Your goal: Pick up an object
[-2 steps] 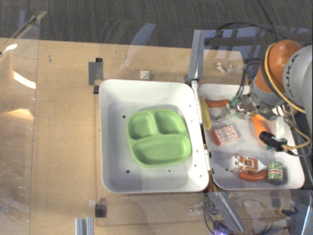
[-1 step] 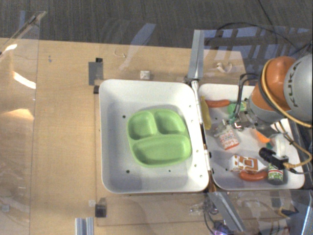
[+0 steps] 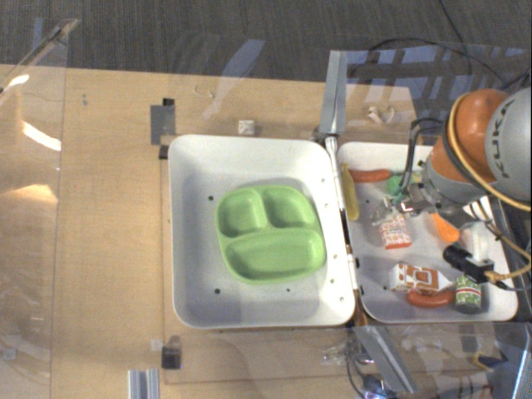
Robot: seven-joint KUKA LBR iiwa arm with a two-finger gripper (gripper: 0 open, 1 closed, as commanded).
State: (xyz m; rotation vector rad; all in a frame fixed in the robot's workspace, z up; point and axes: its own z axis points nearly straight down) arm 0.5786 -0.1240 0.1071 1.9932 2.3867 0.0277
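Note:
My gripper [image 3: 406,199] reaches into the right bin [image 3: 366,306] from the right, under the grey and orange wrist [image 3: 470,144]. It hovers over a small orange-and-white packet [image 3: 396,233] and beside a small green item [image 3: 394,187]. Around it lie a red sausage [image 3: 370,174] at the far end, a yellow stick-shaped item [image 3: 351,199] along the left wall, an orange carrot-like piece [image 3: 447,228], a printed carton [image 3: 416,277], another red sausage [image 3: 428,299] and a dark can [image 3: 468,294]. I see nothing held by the gripper.
The left bin [image 3: 191,223] holds a green divided plate [image 3: 270,233]. A metal divider rail [image 3: 336,106] runs up between the bins. Cables and a black part [image 3: 468,263] hang near the right bin's right side.

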